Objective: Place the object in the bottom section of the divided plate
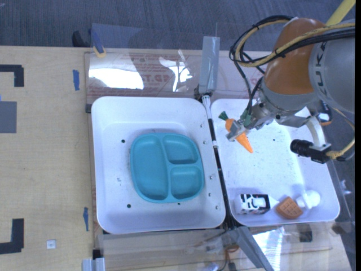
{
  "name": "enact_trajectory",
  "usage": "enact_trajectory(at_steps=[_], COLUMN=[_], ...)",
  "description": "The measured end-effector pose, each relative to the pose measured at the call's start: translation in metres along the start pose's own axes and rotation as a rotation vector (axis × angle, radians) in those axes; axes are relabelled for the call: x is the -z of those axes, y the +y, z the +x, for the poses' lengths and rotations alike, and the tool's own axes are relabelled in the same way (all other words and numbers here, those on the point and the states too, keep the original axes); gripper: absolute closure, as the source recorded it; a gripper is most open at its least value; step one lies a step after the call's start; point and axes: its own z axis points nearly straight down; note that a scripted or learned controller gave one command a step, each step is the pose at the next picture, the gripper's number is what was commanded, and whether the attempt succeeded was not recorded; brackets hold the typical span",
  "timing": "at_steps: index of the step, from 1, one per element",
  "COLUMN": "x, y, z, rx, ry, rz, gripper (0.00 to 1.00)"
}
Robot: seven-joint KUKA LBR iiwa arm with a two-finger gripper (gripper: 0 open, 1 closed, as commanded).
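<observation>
On the wooden bench (pixel 45 168), the teal divided plate (pixel 167 166) waits in the left bin (pixel 107 117). Farther back, the jaws pinch a toy carrot (pixel 242 140) over the right bin (pixel 271 168); the off-centre hold could slip in transit.

Partial letters "UK" on the arm (pixel 324 55)

Two bins side by side. The divided plate (pixel 166 167) sits in the middle of the left bin (pixel 107 151). In the right bin (pixel 316 179), a carrot (pixel 240 136) lies near the far-left corner under the gripper (pixel 243 124); a carton (pixel 254 203), waffle (pixel 289 208) and bottle (pixel 309 199) line the near edge.
</observation>
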Motion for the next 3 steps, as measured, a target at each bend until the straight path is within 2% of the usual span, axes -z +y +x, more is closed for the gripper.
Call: enact_trajectory(at_steps=[1, 2, 3], x=[0.102, 0.047, 0.048], y=[0.004, 0.029, 0.029], z=[0.025, 0.096, 0.095], rx=[0.148, -0.241, -0.243], ry=[-0.004, 0.003, 0.002], rz=[-0.01, 0.004, 0.002], gripper=[1.0, 1.0, 0.0])
